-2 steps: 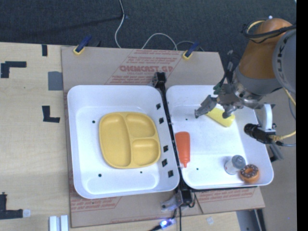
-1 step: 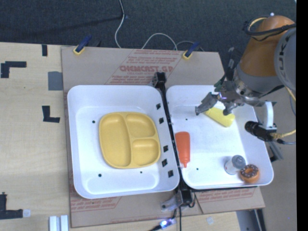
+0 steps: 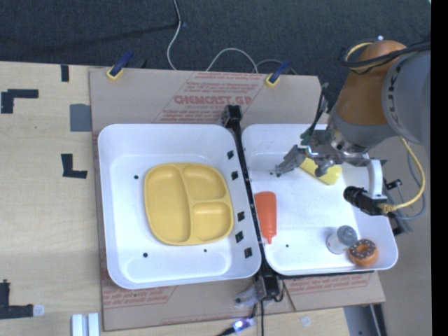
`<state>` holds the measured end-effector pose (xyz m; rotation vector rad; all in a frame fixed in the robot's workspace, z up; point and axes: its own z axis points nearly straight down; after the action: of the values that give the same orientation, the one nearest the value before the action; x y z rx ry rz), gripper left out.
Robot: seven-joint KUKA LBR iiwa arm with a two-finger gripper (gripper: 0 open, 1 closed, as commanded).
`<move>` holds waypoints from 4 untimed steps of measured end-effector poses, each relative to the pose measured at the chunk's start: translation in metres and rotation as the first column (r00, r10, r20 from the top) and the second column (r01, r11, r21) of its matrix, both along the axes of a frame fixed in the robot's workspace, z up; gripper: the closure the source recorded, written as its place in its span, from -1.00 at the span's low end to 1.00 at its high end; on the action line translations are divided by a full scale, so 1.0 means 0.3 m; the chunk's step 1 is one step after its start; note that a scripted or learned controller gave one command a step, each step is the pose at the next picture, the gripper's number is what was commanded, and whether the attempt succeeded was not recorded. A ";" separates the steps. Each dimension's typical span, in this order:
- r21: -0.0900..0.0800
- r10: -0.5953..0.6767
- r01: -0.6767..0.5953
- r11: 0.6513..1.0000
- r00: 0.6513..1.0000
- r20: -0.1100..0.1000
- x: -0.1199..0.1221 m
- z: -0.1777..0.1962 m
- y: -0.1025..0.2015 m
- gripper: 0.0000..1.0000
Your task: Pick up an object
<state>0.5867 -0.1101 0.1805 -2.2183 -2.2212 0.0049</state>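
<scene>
yellow object (image 3: 327, 173): in the right bin, upper part, just beside the gripper; partly hidden by it, so long axis and heading not readable.
gripper (image 3: 301, 161): low over the right bin, fingers spread apart, one reaching left toward the bin's middle; nothing seen between them; touching or just clear of the yellow object, cannot tell.
orange carrot-like piece (image 3: 265, 215): against the right bin's left wall, long axis running up-down in the view, narrower end toward the bottom.
grey can (image 3: 341, 239): lower right corner, beside the sprinkled donut (image 3: 363, 252).
right bin (image 3: 301, 263): white, shallow.
left bin (image 3: 119, 187): holds a yellow divided plate (image 3: 187, 203).
surface: cardboard sheet (image 3: 203, 100) on a pale wooden bench (image 3: 42, 208) with black marks; dark carpet (image 3: 84, 16) beyond.
</scene>
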 end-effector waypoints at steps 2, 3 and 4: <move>-0.001 0.000 0.000 1.000 1.000 0.002 -0.025 -0.329 0.015 -1.00; -0.001 0.001 -0.001 1.000 1.000 0.005 -0.021 -0.285 0.016 1.00; 0.000 0.000 0.000 1.000 1.000 0.007 0.004 -0.084 0.021 1.00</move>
<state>0.5878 -0.1038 0.1554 -2.2211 -2.2250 -0.0028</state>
